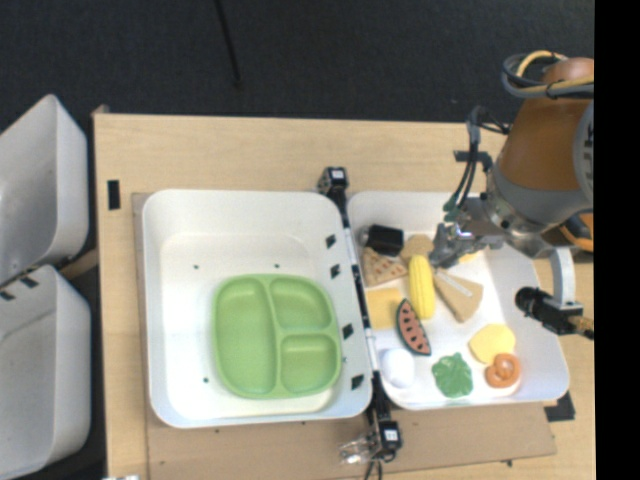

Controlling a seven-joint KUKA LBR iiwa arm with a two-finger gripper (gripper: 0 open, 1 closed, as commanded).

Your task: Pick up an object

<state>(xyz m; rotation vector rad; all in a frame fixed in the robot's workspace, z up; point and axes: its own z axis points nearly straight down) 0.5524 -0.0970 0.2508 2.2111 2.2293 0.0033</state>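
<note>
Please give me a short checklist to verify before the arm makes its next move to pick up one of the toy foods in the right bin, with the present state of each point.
1. Gripper is over the right bin, where the objects lie: ok.
2. A target is near: the corn cob and the cheese wedge lie just below the gripper: ok.
3. Something is already held between the fingers: cannot tell.
4. Target stands free: the corn cob touches the watermelon slice and the cracker: not ok.
5. Easier targets exist: the broccoli and the donut lie more apart: ok.
6. The green divided plate in the left bin is out of the path: ok.
</note>
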